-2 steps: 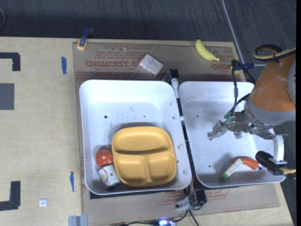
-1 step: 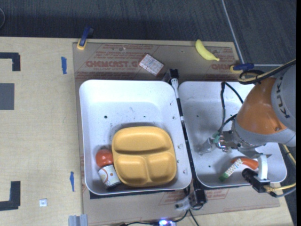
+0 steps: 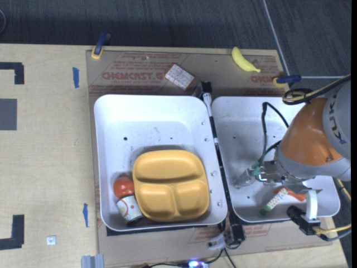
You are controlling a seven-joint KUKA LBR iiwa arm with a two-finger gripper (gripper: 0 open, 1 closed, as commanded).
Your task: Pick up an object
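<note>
Jaw state cannot be determined: the two-finger gripper (image 3: 249, 176) at the arm's tip is small and blurred against the bin floor, with no object seen between its fingers.

Left side, outside the bins: a tan cardboard sheet (image 3: 139, 74) lies under both bins, with a blue-and-yellow clamp (image 3: 100, 43) at its upper left corner.

Left white plastic bin (image 3: 111, 127): a small orange-and-white rounded object (image 3: 126, 197) sits in the lower left corner, touching a large yellow three-compartment plastic tray (image 3: 169, 183) that occupies the lower half of the bin.

Between and above the bins: a small patterned square packet (image 3: 179, 76) rests on the cardboard. A yellow banana-shaped object (image 3: 244, 60) lies further right.

Right white plastic bin (image 3: 240, 116): the grey arm with orange band (image 3: 310, 138) reaches in from the right. A slim white stick-like object with a green end and orange markings (image 3: 276, 199) lies near the lower edge, just below and right of the gripper, apart from it.
</note>
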